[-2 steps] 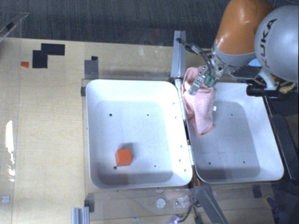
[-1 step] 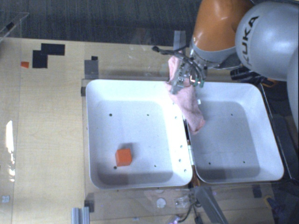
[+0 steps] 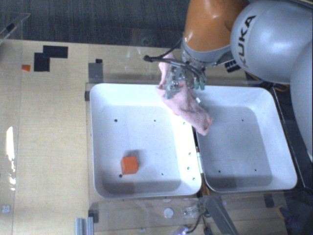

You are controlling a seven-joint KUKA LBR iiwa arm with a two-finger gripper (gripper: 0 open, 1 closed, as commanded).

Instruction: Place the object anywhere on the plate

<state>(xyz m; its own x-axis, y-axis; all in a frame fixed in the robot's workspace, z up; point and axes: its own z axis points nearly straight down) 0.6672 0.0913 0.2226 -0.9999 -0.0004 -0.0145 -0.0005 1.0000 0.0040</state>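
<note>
We see the gripper above the far edge of the bins, near the seam between them, closed on a pink cloth whose upper end is bunched between the fingers. The cloth hangs off the bin floors and trails toward the near right, its lower end over the rim where the left bin meets the right bin. We note an orange block lying on the floor of the left bin toward its near left corner, well apart from cloth and gripper.
</note>
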